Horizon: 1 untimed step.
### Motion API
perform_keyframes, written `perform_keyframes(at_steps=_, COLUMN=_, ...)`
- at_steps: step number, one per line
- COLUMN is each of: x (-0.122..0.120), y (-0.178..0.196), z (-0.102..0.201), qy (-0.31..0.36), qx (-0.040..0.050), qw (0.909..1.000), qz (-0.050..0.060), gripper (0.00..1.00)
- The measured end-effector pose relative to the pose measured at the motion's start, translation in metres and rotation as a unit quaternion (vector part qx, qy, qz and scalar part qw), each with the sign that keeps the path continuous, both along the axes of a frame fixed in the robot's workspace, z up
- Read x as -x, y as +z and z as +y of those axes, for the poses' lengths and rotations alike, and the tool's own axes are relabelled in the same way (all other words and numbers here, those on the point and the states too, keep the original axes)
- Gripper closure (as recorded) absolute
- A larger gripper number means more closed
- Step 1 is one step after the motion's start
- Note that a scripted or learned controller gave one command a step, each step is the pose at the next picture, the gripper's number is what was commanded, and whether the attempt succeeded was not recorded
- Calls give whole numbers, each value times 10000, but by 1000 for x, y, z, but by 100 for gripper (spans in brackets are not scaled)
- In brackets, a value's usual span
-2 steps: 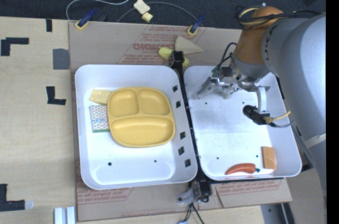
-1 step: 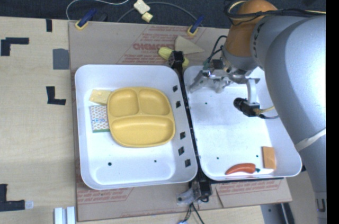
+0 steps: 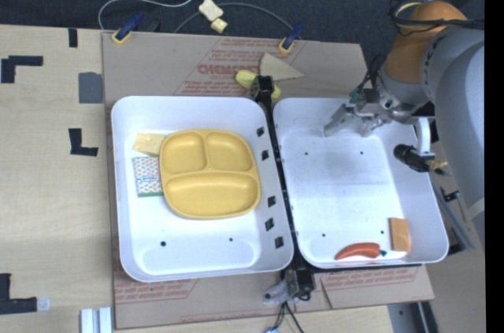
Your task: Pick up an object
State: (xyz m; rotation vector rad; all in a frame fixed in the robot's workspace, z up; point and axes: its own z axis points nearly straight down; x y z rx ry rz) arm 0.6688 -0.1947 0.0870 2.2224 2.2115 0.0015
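My gripper [image 3: 351, 123] hangs over the far part of the right bin [image 3: 339, 174], its two fingers spread and nothing between them. A red sausage-shaped toy [image 3: 358, 251] lies at that bin's near edge, with a tan block [image 3: 399, 234] just to its right; both are well away from the gripper. In the left bin [image 3: 189, 249] sits a yellow divided plate [image 3: 209, 172]. A pale yellow wedge [image 3: 147, 143] and a small patterned packet [image 3: 146, 175] lie along the plate's left side.
A black strip of clips [image 3: 272, 182] runs between the bins. Behind them on the cardboard sheet [image 3: 228, 60] lie a tan triangle [image 3: 281, 67], a yellow piece [image 3: 246, 77], clamps and cables. The arm's grey body [image 3: 465, 111] fills the right side.
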Motion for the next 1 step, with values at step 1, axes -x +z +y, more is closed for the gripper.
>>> perform_keyframes(at_steps=1, x=0, y=-1, z=98, qy=71, qx=-1, qw=10000, qz=28, gripper=0)
